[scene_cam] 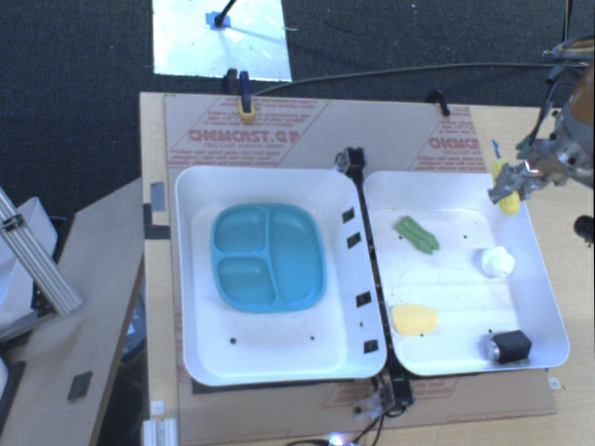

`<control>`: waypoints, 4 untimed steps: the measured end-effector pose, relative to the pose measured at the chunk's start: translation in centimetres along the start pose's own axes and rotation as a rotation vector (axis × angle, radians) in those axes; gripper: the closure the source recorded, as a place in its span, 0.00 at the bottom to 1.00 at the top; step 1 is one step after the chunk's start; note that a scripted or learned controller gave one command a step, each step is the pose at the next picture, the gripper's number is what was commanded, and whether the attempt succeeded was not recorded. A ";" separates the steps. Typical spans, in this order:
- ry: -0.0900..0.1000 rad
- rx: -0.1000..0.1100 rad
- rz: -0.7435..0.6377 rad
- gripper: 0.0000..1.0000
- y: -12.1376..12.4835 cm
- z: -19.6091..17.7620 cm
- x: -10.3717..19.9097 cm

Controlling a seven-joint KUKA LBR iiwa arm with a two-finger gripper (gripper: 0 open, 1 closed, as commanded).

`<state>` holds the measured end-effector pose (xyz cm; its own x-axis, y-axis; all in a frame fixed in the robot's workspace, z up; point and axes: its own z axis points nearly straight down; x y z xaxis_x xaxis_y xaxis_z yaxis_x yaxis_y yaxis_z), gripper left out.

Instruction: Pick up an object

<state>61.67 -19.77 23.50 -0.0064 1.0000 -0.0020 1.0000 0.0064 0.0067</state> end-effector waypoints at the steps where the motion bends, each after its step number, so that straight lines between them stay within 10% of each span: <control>1: 0.003 0.005 -0.003 1.00 0.0 0.6 6.3; 4: 0.004 0.004 -0.004 1.00 -1.2 0.5 22.1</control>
<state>60.30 2.32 22.96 -0.0101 0.9999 0.0025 0.9999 0.0101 0.0023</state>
